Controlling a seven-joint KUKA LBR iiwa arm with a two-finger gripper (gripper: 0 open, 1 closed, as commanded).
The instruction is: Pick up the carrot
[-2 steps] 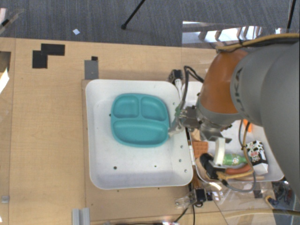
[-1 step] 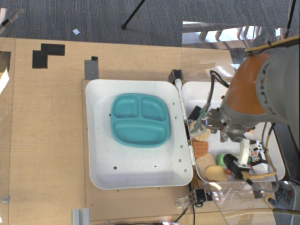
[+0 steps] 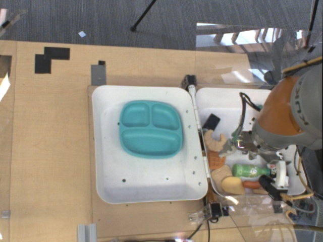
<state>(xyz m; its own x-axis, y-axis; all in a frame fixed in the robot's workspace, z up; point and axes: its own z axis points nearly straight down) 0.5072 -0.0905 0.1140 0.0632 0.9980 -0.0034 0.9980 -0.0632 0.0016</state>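
Many toys crowd the carrot [image 3: 251,184], so the gripper [image 3: 252,153], whose state I cannot tell, might grab the bottle [image 3: 250,172].

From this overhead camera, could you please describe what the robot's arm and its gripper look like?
The arm is rounded and grey, with a broad orange band above the wrist. Thin dark cables loop beside it. The gripper below is a compact cluster of silver metal and black parts.

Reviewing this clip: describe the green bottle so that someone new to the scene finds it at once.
Look in the right-hand white bin, the one the grey and orange arm reaches over. Near its front edge, just below the arm's wrist, a small green plastic bottle lies on its side. It is the only green item there; its neighbours are tan, beige and orange.
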